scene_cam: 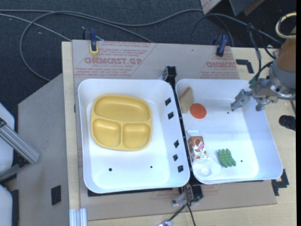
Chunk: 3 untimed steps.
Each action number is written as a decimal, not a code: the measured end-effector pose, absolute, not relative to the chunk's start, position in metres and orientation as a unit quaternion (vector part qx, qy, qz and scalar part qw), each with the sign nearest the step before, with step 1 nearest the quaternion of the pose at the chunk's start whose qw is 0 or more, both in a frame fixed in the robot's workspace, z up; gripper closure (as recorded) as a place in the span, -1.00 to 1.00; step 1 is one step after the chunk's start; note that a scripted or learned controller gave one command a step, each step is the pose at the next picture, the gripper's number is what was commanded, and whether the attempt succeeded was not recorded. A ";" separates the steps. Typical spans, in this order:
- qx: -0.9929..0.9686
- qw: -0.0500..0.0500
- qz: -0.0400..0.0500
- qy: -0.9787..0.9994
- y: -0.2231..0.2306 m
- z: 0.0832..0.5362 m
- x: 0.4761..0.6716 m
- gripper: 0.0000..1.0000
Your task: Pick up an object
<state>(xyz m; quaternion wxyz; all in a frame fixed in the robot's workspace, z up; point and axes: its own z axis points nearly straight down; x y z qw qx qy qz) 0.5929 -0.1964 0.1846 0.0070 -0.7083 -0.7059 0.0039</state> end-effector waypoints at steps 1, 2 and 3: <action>-0.707 0.001 0.000 -0.707 -0.196 0.193 0.596 -1.00; -0.707 0.003 0.001 -0.707 -0.189 0.132 0.593 -1.00; -0.707 0.003 0.001 -0.707 -0.188 0.082 0.593 -1.00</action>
